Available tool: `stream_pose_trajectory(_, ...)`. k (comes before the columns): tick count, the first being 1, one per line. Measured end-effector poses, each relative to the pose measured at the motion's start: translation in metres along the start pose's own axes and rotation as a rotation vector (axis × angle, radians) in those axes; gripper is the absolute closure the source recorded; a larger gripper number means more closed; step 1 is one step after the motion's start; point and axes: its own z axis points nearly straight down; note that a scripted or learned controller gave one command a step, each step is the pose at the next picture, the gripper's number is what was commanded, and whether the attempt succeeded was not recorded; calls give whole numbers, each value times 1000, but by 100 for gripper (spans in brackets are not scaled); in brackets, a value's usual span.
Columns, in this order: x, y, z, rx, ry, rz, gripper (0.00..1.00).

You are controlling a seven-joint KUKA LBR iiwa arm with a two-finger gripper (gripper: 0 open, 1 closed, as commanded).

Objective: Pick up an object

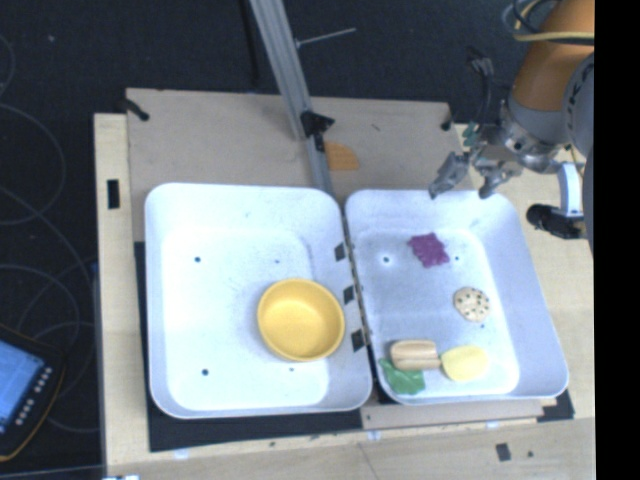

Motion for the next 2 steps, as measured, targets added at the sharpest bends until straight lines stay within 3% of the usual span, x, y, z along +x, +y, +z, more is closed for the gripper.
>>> stream_pose_trajectory(1,-1,0,0,1,-1,-1,0)
stream_pose_trajectory(2,-7,1,43,4,-1,3,0)
